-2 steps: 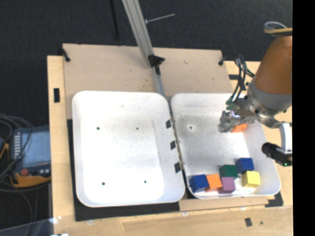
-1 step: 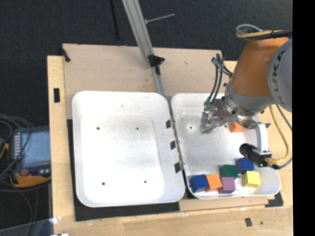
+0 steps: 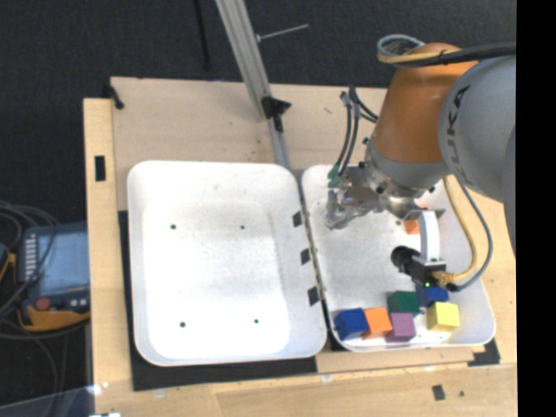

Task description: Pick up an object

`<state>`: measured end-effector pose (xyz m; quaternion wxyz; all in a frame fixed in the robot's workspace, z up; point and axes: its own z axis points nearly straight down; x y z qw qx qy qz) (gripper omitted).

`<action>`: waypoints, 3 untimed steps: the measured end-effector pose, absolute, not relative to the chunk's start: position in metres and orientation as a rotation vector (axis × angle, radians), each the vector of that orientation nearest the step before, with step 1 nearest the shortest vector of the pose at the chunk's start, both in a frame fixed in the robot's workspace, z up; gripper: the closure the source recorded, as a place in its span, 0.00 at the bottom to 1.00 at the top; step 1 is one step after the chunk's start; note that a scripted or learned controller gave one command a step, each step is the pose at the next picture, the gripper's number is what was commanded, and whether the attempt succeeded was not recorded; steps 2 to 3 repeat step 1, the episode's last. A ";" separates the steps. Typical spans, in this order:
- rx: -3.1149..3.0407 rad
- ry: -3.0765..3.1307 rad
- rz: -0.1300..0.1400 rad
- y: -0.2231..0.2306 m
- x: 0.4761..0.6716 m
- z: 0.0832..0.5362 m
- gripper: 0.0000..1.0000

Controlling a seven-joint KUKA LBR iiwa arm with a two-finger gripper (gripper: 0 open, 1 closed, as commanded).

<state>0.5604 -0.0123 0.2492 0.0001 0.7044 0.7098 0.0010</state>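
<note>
Gripper, grip state unclear, hovers centre-right over the right bin; the blue block, probably light and rigid, suits grasping across flat opposite faces.

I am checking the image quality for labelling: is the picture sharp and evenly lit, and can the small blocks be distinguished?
Camera view: lighting is even and soft, with weak shadows; the left bin looks bright white without strong glare; the coloured blocks are small but their colours separate clearly; the claw is slightly blurred, so its details are hard to read.
</note>
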 end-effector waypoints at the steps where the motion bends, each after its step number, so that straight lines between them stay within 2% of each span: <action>1: 2.214 2.231 -0.001 0.046 0.565 0.237 1.00; 3: 2.214 2.231 -0.001 0.046 0.565 0.237 1.00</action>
